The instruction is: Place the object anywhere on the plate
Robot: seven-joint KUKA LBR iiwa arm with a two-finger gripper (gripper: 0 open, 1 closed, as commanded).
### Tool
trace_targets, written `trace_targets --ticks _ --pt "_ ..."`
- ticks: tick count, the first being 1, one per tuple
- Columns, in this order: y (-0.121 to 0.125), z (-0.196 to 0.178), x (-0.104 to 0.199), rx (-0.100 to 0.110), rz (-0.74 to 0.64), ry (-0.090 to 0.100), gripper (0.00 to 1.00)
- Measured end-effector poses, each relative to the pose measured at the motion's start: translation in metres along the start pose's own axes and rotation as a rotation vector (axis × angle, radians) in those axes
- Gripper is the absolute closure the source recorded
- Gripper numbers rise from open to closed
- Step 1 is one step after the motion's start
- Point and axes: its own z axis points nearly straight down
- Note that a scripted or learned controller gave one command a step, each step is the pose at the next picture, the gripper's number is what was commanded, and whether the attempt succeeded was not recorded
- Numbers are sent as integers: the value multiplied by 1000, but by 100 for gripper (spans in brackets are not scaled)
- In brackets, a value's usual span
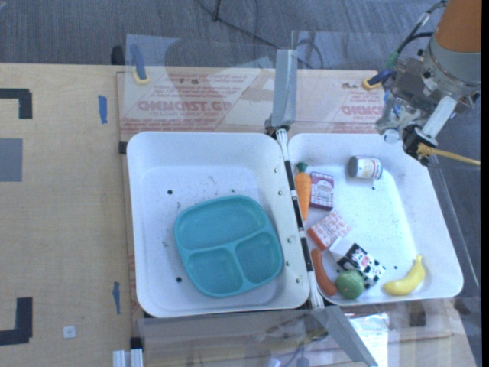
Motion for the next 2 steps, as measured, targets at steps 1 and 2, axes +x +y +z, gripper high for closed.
trace_targets --ticks 1,2 --pt "-21 1 22 2 -186 0 100" --pt "-44 1 55 0 -653 1 100"
